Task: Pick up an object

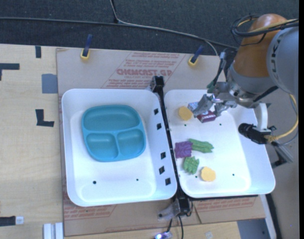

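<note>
A small dark maroon object sits pinched between the fingers of the gripper, over the upper part of the right bin. Just left lies a yellow round piece. Lower down lie 1 purple piece, 2 green pieces and another yellow piece. The left bin holds a blue divided tray.

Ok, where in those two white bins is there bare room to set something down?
In the left bin, a bare strip runs along the near wall, below the blue divided tray. In the right bin, the floor right of the green pieces and yellow disc is bare. It is crowded near the divider, around the purple piece, and under the gripper.
</note>
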Robot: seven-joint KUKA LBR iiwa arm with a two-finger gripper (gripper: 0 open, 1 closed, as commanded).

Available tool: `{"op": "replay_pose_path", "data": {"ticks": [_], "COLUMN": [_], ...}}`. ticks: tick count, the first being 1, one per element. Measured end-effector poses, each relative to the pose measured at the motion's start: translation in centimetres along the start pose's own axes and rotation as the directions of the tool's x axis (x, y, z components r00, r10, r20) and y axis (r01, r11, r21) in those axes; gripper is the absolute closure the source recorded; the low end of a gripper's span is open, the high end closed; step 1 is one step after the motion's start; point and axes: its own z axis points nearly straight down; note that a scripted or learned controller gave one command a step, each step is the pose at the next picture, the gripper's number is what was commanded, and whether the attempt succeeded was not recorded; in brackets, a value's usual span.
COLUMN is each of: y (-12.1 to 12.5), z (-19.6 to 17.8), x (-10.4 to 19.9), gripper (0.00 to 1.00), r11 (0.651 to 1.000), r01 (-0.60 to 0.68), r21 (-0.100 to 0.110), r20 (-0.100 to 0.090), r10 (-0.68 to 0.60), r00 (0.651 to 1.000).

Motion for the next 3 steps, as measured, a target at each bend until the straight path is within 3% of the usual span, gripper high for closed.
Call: {"op": "replay_pose_path", "data": {"ticks": [3], "y": [0.4], "z": [0.9], "x": [17.2], "gripper": [1.00], "r11": [1.000], "r01": [0.001], "r21": [0.002], "r20": [0.001], "r10": [-0.001], "r00": [1.000]}}
